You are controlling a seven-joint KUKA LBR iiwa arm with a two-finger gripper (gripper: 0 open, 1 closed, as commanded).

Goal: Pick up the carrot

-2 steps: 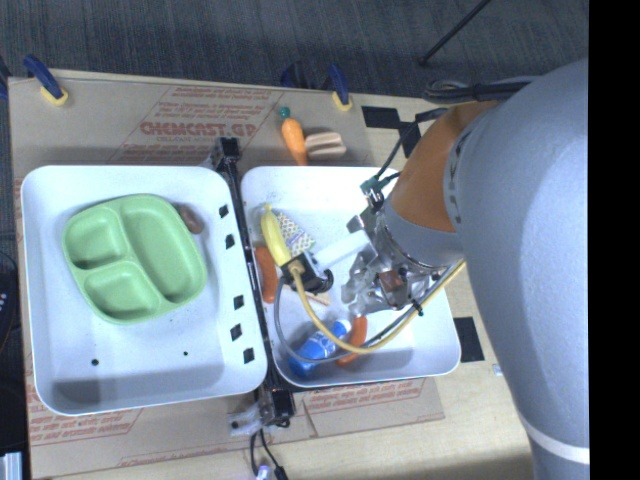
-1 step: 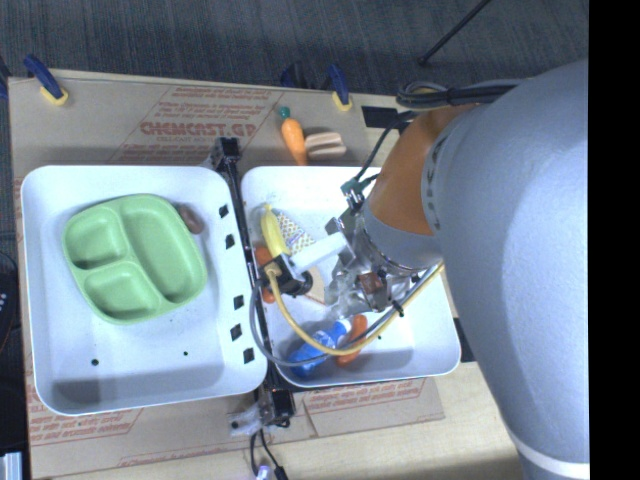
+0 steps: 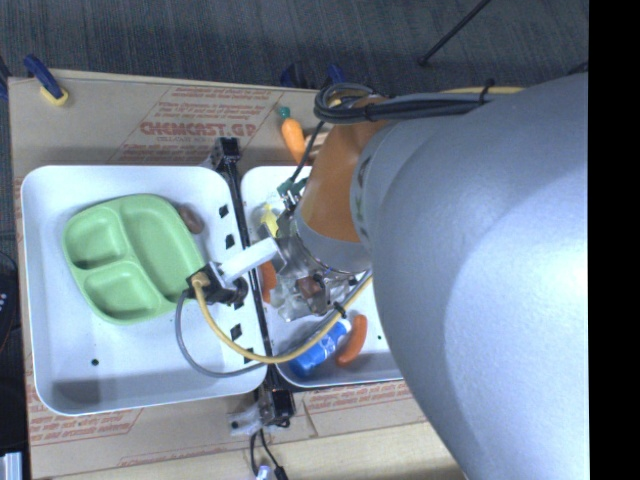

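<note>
The big grey arm with its orange band [image 3: 335, 183] takes up most of the right side, reaching in over the right shallow white bin [image 3: 262, 183] and hiding much of it. Beneath lies a brown cardboard sheet on the desk [image 3: 190, 118] printed in red with "CHEMCAST GP"; the smaller lines of red print are too fine to read. The left shallow white bin [image 3: 50, 298] has open white floor along its near and left sides. In it rests a light green plastic divided plate [image 3: 130, 253], with a small brownish object [image 3: 190, 220] at its upper right rim. A yellow cable [image 3: 225, 333] loops from the wrist across the black divider between the bins [image 3: 240, 238]. The gripper [image 3: 300, 293] hangs low in the right bin; whether its fingers are wide or narrow cannot be told. A blue bottle-like item [image 3: 318, 353] lies at that bin's near edge, touching an orange carrot [image 3: 352, 340]. Another small orange carrot-like piece with a green top [image 3: 291, 135] lies on the cardboard beyond the bin.
</note>
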